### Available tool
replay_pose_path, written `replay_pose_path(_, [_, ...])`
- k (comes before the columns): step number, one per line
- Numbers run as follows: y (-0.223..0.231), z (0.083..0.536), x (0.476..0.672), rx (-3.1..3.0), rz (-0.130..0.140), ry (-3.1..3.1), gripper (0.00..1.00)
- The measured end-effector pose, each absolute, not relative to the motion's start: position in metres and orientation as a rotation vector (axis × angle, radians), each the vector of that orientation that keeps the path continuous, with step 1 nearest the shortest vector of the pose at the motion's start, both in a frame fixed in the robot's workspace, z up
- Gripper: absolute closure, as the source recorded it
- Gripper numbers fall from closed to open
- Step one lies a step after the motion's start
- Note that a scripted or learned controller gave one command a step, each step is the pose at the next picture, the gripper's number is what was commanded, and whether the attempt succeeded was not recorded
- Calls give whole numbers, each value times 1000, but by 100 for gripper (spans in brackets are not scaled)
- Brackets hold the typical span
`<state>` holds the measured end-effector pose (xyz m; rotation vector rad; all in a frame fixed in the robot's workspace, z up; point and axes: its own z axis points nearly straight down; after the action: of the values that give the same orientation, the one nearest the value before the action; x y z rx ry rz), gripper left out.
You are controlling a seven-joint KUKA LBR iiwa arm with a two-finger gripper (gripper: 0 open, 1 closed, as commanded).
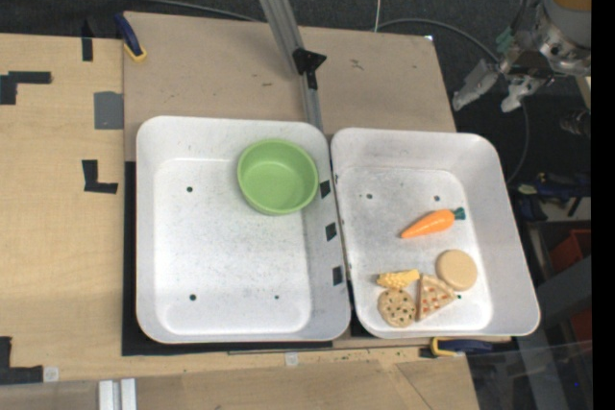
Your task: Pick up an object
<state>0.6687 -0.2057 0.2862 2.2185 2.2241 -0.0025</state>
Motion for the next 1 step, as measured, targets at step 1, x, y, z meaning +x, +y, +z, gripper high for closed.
replay_pose_path(1, [-206, 286, 669, 2219, -4, 2224, 0])
